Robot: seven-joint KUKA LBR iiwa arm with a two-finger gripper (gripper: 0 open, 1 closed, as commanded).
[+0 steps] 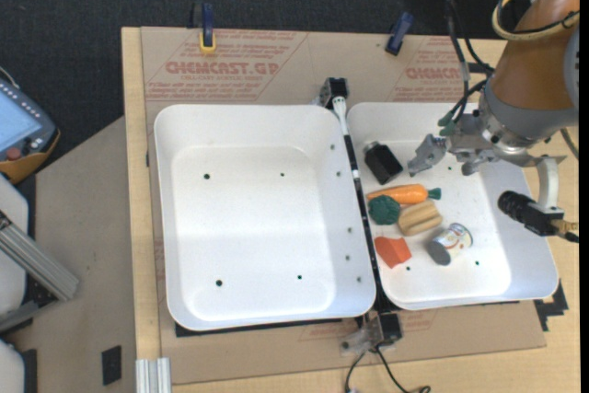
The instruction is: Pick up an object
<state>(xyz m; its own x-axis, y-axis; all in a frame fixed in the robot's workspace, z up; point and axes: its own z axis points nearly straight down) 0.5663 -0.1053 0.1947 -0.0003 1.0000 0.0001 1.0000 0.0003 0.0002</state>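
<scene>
Red block [393, 251] at right bin [515, 285] front, below-left of gripper [446, 154]; silver can [450, 239], bread roll [417, 217], green piece [385, 209], carrot [401, 194] clustered beneath gripper; black block [383, 162] just left; fingers spread, nothing between.

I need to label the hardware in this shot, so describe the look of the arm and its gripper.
The arm is a thick, rounded grey body with a broad orange band above the wrist. A yellowish hose loops over its top and dark cables run along it. The gripper is grey metal with two angular fingers, and a white bracket carries a black cylindrical part on its near side.
</scene>
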